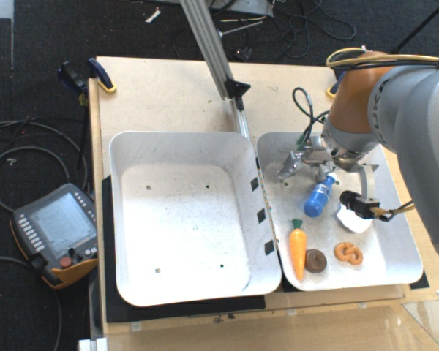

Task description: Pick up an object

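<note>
My gripper (325, 172) hangs over the back of the right bin (395, 269), open, with its metal fingers (288, 168) spread apart. A blue bottle (317, 199) lies tilted just below it, its upper end reaching up between the fingers; they are not closed on it. An orange carrot (298, 248) lies near the bin's front left. Beside the carrot are a brown round piece (316, 261) and a tan pretzel-shaped piece (349, 253). A white object (355, 220) sits to the right of the bottle, partly under a black part with a yellow cable.
The left bin (132, 152) stands next to the right one, sharing a raised middle wall (267, 225). A slanted metal rail (212, 42) runs down to the bins' back edge. A teach pendant (55, 229) lies off the bench at left.
</note>
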`<control>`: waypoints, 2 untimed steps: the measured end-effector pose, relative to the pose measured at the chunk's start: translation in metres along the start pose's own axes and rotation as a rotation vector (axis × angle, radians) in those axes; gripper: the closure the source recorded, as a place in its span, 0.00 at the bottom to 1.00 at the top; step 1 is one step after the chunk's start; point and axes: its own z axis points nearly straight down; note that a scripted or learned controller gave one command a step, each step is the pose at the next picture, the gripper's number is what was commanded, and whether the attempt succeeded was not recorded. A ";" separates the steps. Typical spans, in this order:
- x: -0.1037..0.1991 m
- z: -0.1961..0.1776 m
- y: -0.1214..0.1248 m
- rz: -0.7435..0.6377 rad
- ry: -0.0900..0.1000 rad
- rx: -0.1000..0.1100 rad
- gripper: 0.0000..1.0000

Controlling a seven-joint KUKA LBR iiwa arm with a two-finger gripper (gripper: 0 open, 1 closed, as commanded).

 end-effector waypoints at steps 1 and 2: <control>0.000 -0.012 0.001 0.000 0.000 -0.004 1.00; 0.003 -0.069 0.012 -0.004 -0.001 -0.010 1.00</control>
